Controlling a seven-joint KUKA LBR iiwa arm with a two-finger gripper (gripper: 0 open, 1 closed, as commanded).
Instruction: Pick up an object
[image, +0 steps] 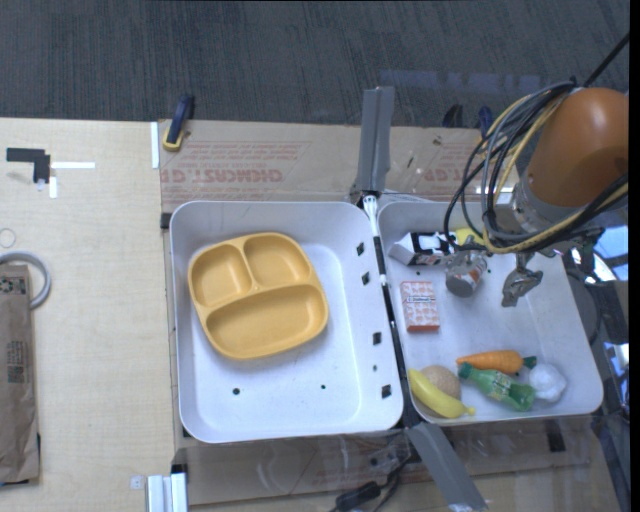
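Tool (492, 278) hangs over far part of right white bin (580, 330), fingers spread, nothing between them. Small orange-red printed carton (420, 305) lies flat just left: light, stiff, flat-sided; best pinched across narrow width. Toy produce lies near edge.

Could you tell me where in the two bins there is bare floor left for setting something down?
Left bin: a bare strip lies below and right of the yellow divided plate. Right bin: an open patch sits between the small orange box, the gripper and the carrot. Its near edge is crowded by the banana, the green bottle and a white wad.
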